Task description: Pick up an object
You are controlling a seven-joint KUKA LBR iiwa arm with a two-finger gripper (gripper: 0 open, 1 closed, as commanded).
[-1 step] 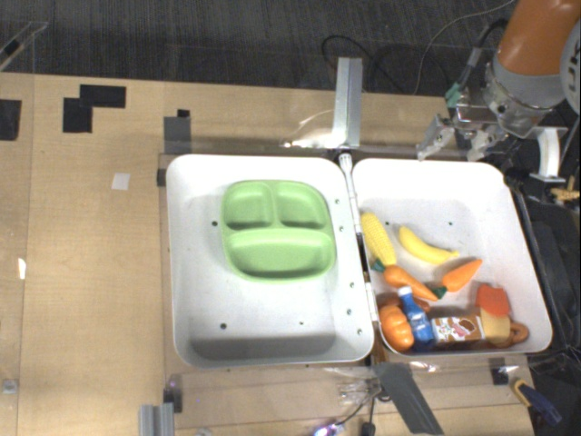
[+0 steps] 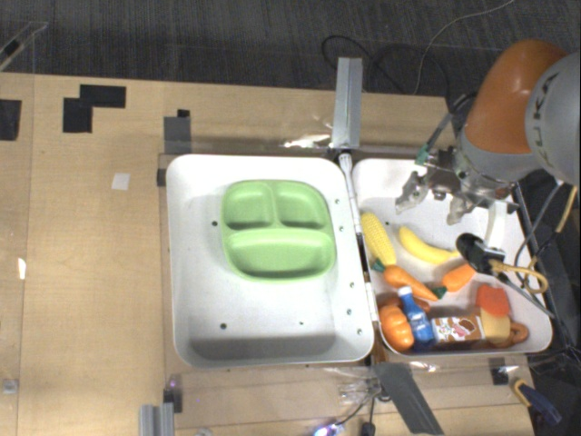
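My gripper [image 2: 429, 204] hangs over the back of the right bin [image 2: 386, 173], its two fingers spread apart with nothing between them. Just below it lies a yellow banana [image 2: 427, 248]. Left of the banana an ear of corn [image 2: 377, 237] rests along the bin's left wall. Toward the front are an orange carrot [image 2: 408, 284], a blue bottle [image 2: 415, 318], a brown bottle [image 2: 456, 327] lying on its side, a small orange fruit [image 2: 391, 327] and a red-orange block [image 2: 493, 300].
The left bin [image 2: 195, 271] holds a green divided plate [image 2: 277, 228] near its middle. A grey post [image 2: 347, 103] stands behind the wall between the two bins. The arm's orange band [image 2: 508, 98] looms above the right bin's back corner.
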